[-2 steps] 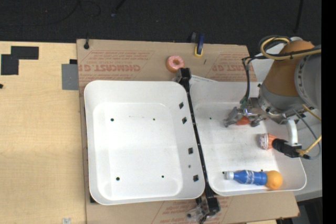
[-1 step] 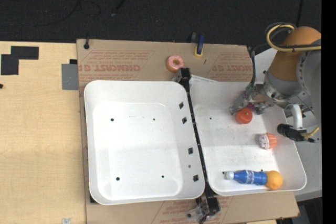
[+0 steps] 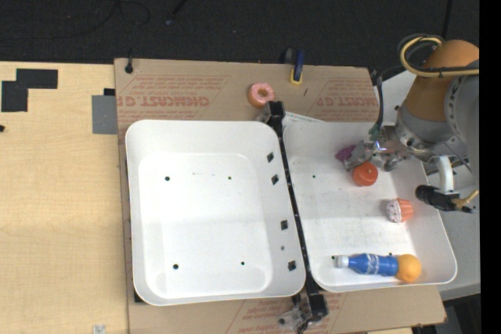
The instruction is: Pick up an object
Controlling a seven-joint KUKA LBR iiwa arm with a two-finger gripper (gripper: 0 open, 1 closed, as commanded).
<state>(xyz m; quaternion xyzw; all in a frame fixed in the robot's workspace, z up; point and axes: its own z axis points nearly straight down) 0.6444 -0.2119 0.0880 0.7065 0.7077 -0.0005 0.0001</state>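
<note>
Several small things lie in the right bin (image 3: 446,246), and the claw (image 3: 374,155) is low beside the orange round piece (image 3: 364,174) and purple bit (image 3: 345,155), presumably lining up a grab, though its grip I cannot tell.

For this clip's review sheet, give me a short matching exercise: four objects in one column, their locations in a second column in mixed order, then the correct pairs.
Objects:
1. pink ring
2. blue bottle
3. round orange-red object
4. blue-and-yellow clamp

Places:
A. right bin, along its near wall
B. far edge of the cardboard, on the rim
C. right bin, far part, just beside the gripper
D. on the cardboard, outside both bins, behind the divider

Pairs: 1-D, 2-A, 3-C, 4-B
</note>
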